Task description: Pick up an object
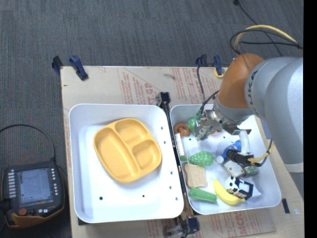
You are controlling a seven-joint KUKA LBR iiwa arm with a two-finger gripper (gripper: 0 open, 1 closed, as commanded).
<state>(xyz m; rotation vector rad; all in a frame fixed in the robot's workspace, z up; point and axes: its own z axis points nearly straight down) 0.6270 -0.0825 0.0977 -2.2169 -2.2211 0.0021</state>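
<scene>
Grey carpet surrounds a cardboard-topped bench that carries two white bins, with a pendant on the floor at the lower left. The gripper hangs low over the upper left part of the right bin, and whether it is spread or pressed together cannot be told from this angle. A small green piece lies just beside it on the left, close enough that contact cannot be ruled out. A brown ring sits further left against the bin wall. Below the gripper, near but apart from it, lies a bumpy green toy, oval and knobbly. Under that a slice of bread lies flat, tan with a darker crust. A green pod rests along the lower wall, and a banana curves beside it, touching a black-and-white toy. The grey arm with its orange band covers the bin's upper right corner. The left bin holds a yellow divided plate, tilted in plan, well apart from the gripper.
</scene>
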